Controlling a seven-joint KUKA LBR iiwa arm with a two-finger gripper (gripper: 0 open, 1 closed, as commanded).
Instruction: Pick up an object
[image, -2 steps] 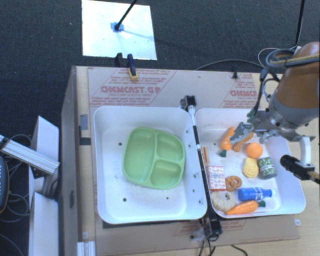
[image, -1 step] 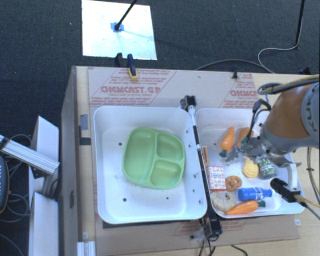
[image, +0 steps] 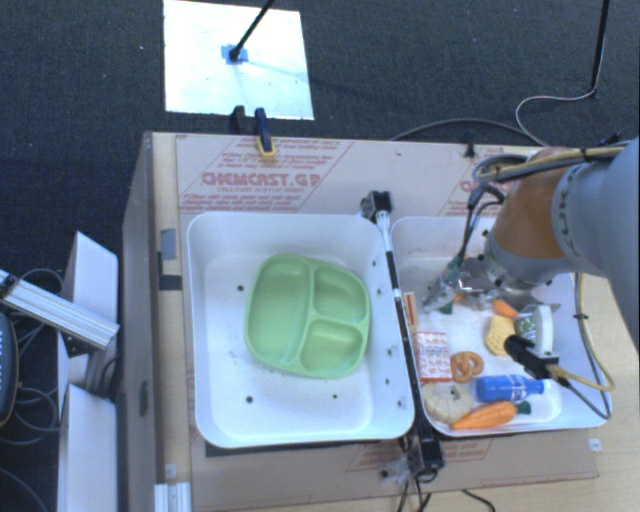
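Carrot (image: 484, 416) and blue bottle (image: 509, 387) lie at right bin's (image: 420, 235) near edge. Gripper (image: 447, 290) hovers above them, jaws spread, holding nothing. Green tray (image: 306, 316) in left bin (image: 215, 330).

The two bins (image: 290, 420) look like smooth white plastic with a faint sheen, and the green divided plate (image: 308, 316) is matt plastic. The bench top (image: 300, 170) is a flat board under printed protective paper, over dark, rough carpet (image: 70, 100).

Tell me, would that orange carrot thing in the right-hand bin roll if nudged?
Probably. The carrot looks rounded and tapered, so it would likely curve as it rolls. It lies against the bin's near wall, which may stop it. It looks like a light plastic toy.
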